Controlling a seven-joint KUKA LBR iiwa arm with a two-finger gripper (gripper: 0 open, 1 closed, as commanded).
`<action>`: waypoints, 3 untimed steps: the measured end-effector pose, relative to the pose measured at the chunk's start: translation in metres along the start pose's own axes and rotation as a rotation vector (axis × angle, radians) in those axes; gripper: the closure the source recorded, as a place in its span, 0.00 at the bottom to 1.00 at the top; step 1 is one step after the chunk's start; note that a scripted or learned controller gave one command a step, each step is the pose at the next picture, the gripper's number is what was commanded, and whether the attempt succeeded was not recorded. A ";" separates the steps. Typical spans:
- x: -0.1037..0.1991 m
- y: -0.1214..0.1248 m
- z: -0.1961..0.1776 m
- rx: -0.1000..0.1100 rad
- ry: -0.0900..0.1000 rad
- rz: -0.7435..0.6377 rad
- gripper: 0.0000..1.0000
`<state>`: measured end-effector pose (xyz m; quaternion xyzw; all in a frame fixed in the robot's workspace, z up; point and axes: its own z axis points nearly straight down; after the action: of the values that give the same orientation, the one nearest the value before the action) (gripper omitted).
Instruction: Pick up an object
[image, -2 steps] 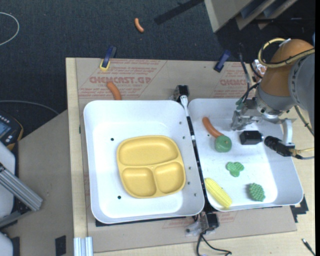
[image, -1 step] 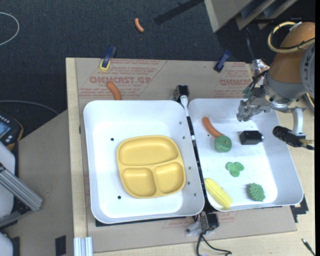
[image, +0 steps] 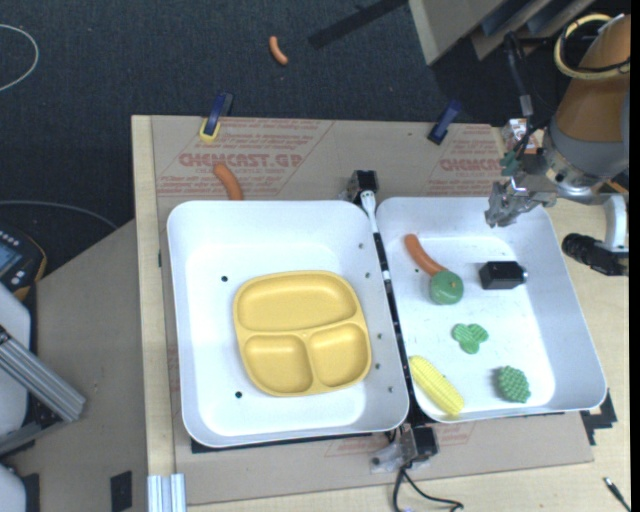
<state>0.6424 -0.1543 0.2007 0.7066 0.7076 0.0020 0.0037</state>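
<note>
Gripper (image: 503, 212): I see it over the far edge of the right bin (image: 570, 330), hanging from the grey arm (image: 590, 120) that comes in from the right. Nothing sits between its fingers; whether they are spread or closed I cannot tell from here.
Right bin contents: I count an orange hot dog (image: 424, 255) toward the far left, touching a green apple (image: 446, 288) just nearer; a black block (image: 501, 274) to the right of the apple; a small green broccoli piece (image: 469, 336) in the middle; a green bumpy fruit (image: 512, 383) near the right front; a yellow corn cob (image: 436, 385) at the near left corner.
Gripper to objects: I read the black block as the closest thing to it, lying nearer to me and apart from the fingers.
Left bin (image: 200, 330): holds a yellow divided tray (image: 300, 330), flat in the middle.
Outside the bins: a second orange hot dog (image: 229, 181) lies on the cardboard (image: 300, 150) beyond the left bin.
</note>
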 end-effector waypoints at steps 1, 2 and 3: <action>0.000 0.002 -0.027 0.002 0.001 0.001 1.00; 0.049 -0.027 -0.020 0.012 0.005 -0.003 1.00; 0.096 -0.044 -0.032 0.011 0.006 -0.004 1.00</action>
<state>0.5983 -0.0583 0.2325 0.7052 0.7090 0.0002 -0.0019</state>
